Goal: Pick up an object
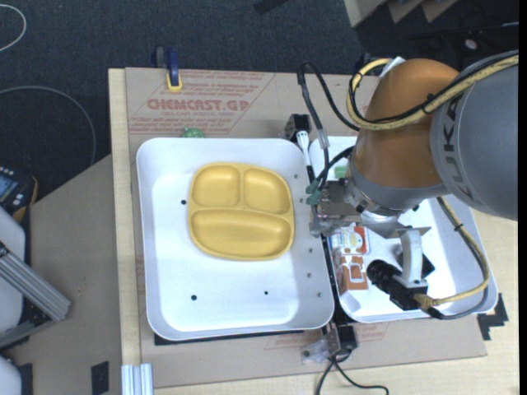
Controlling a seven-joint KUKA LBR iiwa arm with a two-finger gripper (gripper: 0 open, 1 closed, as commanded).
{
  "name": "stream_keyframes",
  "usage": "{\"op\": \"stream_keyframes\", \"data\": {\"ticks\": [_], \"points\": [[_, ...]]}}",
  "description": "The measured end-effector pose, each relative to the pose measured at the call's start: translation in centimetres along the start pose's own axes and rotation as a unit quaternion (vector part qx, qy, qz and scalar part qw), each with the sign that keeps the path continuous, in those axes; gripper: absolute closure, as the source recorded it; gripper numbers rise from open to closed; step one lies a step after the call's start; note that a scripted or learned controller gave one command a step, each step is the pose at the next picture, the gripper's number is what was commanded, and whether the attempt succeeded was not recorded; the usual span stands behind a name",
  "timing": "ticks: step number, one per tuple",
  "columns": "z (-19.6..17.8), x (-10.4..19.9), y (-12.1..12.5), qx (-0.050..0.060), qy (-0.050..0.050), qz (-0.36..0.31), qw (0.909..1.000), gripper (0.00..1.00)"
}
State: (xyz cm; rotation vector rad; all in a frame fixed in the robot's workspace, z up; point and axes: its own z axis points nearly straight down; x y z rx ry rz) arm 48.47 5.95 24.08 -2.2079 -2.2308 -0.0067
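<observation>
A yellow three-part plate (240, 211) lies in the upper middle of the left bin (169, 253). A small packet printed in orange and white (353, 260) lies in the right bin (453, 253), close to its left wall. My gripper (335, 217) hangs low over the right bin's left edge, just above the packet's upper end, with the grey and orange wrist (408, 138) covering most of it. I cannot make out whether anything is between the gripper's tips. The arm hides the upper half of the right bin.
Both bins rest on a brown board with red lettering (198, 104). A blue and yellow clamp (171, 69) sits at the board's top left. Black cables (311, 97) run down between the bins. Something small and green (192, 132) peeks over the left bin's top rim.
</observation>
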Motion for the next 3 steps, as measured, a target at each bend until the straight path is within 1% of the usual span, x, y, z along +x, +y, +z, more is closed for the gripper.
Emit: {"op": "stream_keyframes", "data": {"ticks": [1, 2, 3], "points": [[-11.7, 1.3, -0.4, -0.007, -0.001, 0.003, 1.0, 1.0], [-17.2, -5.2, -0.5, -0.004, -0.003, 0.009, 0.9999, 1.0], [-13.9, -5.3, -0.6, 0.003, -0.003, 0.006, 1.0, 1.0]]}}
